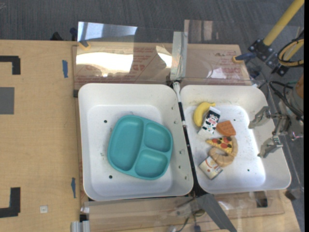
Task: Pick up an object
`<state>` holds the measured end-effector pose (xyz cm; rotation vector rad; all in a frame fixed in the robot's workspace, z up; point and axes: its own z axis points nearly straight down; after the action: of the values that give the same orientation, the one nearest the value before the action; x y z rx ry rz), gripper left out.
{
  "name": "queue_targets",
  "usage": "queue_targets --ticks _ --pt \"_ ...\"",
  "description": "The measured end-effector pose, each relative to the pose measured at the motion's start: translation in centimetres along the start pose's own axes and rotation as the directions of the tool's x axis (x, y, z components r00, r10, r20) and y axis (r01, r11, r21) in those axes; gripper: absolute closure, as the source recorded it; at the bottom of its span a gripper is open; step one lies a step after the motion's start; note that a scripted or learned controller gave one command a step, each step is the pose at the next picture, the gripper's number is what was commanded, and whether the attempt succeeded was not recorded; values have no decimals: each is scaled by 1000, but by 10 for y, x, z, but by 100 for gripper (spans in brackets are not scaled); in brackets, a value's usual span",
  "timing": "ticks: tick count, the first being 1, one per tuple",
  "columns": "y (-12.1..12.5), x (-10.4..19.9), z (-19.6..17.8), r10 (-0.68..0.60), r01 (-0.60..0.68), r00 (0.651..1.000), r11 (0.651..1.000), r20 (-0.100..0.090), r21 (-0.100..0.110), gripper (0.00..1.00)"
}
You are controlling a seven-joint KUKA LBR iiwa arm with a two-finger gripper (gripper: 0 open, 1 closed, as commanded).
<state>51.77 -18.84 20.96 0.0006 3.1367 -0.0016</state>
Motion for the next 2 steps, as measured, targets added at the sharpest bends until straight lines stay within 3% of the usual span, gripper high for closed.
queue_targets --ticks 1,2 --pt "52 12 111 -24 24 1000 1000 11 3 0" --pt "75 -18 116 235 -235 972 972 18 -1 0"
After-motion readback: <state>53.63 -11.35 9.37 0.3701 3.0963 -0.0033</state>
